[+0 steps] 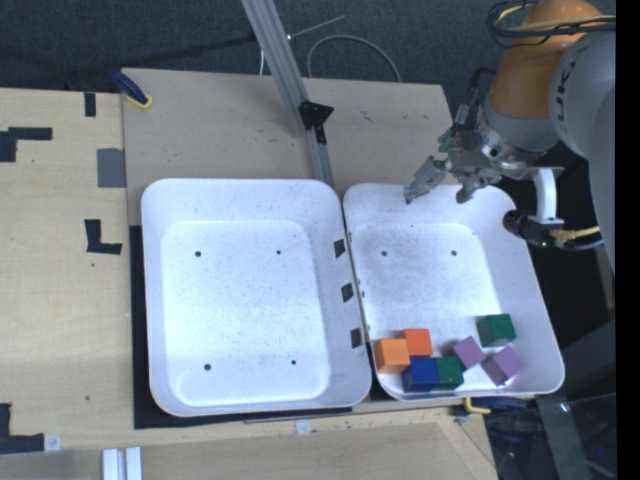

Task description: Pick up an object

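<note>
Risk: your blocks sit packed together in the near corner of the right bin (520, 268); a descent onto the orange block (392, 353) could land a finger on its touching neighbours, or scrape the bin wall.
Cause: the blue block (422, 372) and dark green block (449, 371) leave little gap for fingers.
Easier pick: the green block (495, 328) stands somewhat apart, I judge.
Tool: the tool (439, 190) hangs over the far rim of the right bin, fingers spread wide, holding nothing, touching nothing you can see.
Left bin (160, 203): no blocks on the worktop (220, 128) side.
</note>
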`<state>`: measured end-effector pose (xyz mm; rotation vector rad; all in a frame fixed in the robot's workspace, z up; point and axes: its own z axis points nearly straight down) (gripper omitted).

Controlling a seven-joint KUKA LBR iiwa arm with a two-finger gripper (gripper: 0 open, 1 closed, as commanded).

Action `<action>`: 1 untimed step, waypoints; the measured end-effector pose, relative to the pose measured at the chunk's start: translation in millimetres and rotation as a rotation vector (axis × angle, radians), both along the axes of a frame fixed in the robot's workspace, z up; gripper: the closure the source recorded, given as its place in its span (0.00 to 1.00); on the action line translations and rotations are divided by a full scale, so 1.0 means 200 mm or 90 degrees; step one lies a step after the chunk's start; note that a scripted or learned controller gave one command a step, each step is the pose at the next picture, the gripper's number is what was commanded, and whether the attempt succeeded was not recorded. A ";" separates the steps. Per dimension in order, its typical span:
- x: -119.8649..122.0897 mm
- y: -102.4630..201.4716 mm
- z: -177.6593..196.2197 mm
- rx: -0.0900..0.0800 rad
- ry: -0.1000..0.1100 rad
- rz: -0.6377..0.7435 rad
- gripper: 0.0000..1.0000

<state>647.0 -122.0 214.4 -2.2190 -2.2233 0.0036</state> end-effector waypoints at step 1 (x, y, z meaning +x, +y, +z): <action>-0.39 -0.28 0.39 -0.002 -0.004 -0.005 0.00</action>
